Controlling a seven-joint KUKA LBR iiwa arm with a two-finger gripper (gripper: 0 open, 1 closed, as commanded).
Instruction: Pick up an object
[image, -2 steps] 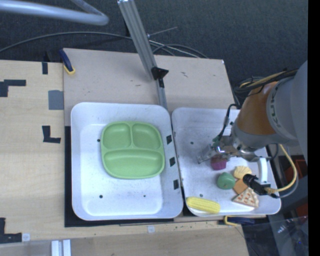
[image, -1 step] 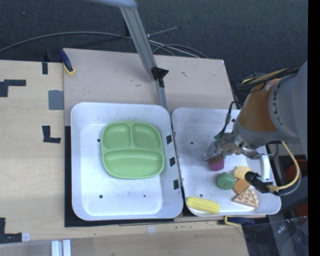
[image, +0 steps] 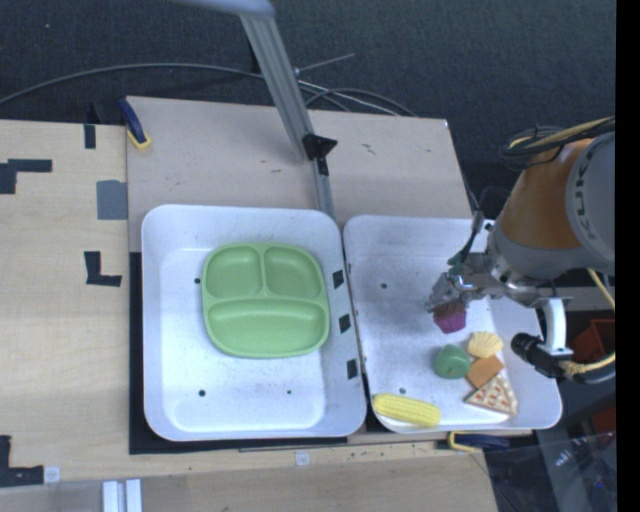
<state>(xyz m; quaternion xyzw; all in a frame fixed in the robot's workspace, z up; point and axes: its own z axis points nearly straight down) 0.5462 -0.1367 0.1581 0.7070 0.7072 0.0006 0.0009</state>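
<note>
In the right bin (image: 395, 265) lie several toy foods. A small purple object (image: 451, 320) sits right under my gripper (image: 450, 297), touching or nearly touching its tip; I cannot make out a grasp. Just below are a green ball (image: 451, 361), a pale yellow shell-shaped piece (image: 485, 344), an orange piece (image: 484, 371) and a waffle-patterned wedge (image: 492, 397). A yellow corn cob (image: 406, 409) rests at the bin's front rim. The arm, with its orange band (image: 545, 205), comes in from the right.
The left bin (image: 165, 380) holds a green divided plate (image: 266, 300). A grey pole (image: 285, 85) slants down to the junction of the bins at the back. Cables run across the dark floor behind the bench.
</note>
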